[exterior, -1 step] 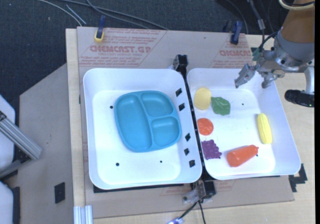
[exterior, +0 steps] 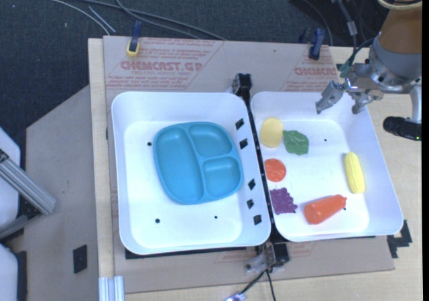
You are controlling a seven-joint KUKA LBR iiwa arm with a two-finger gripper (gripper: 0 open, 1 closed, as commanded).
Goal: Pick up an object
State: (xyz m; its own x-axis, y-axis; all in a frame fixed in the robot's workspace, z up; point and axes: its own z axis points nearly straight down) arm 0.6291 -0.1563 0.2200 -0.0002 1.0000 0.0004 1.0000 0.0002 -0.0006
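The right bin (exterior: 382, 179) holds several toy foods: a pale yellow lemon (exterior: 271, 132), a green leafy piece (exterior: 295, 142), a round orange-red fruit (exterior: 275, 170), purple grapes (exterior: 283, 200), an orange-red carrot-like piece (exterior: 324, 208) and a yellow corn cob (exterior: 354, 172). My gripper (exterior: 344, 100) hangs over the bin's far edge, above and to the right of the green piece. It is open, its two fingers spread wide with nothing between them.
The left bin (exterior: 127, 159) contains a blue divided plate (exterior: 198, 161). A black divider with clips (exterior: 247, 159) runs between the bins. Blue and yellow clamps hold the cardboard at the back. Cables lie on the dark floor beyond.
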